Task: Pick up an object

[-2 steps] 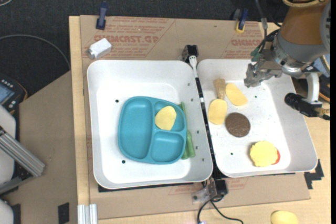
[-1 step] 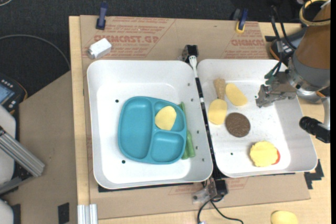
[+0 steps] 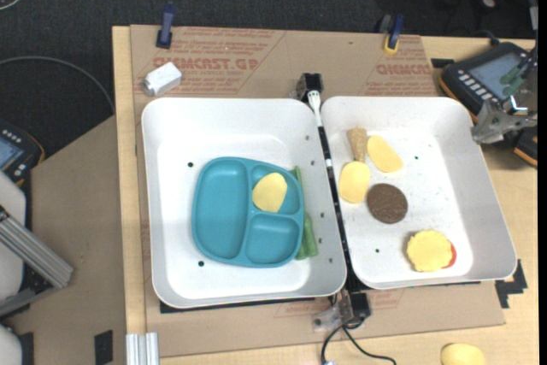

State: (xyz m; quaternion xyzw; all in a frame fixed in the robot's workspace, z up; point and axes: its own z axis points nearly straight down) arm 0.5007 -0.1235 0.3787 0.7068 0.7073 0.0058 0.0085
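Since the task names no particular object, the choice turns on what lies closest to the grey metal gripper (image 3: 502, 120), which sits at the view's right over the outer rim of the right-hand shallow white bin (image 3: 479, 184). Its outline is small and partly cut off there, so it cannot be told whether it is open or closed, and nothing is seen held in it.

Every candidate in that bin lies toward the view's left of the gripper and lower in the picture. The slanted yellow oval piece (image 3: 384, 156) looks nearest, its long axis running from upper left to lower right. Just beside it stands a short tan stick-shaped piece (image 3: 357, 143), nearly touching. Below these, a pale yellow rounded lump (image 3: 354, 182) is touching or almost touching a flat brown round disc (image 3: 387, 203). A yellow round piece with a red edge (image 3: 429, 250) sits apart near the bin's front rim, with open floor around it.

That isolated piece is probably the cleaner target. The left-hand white bin (image 3: 171, 184), holding a teal divided plastic plate (image 3: 226, 214), is well away.
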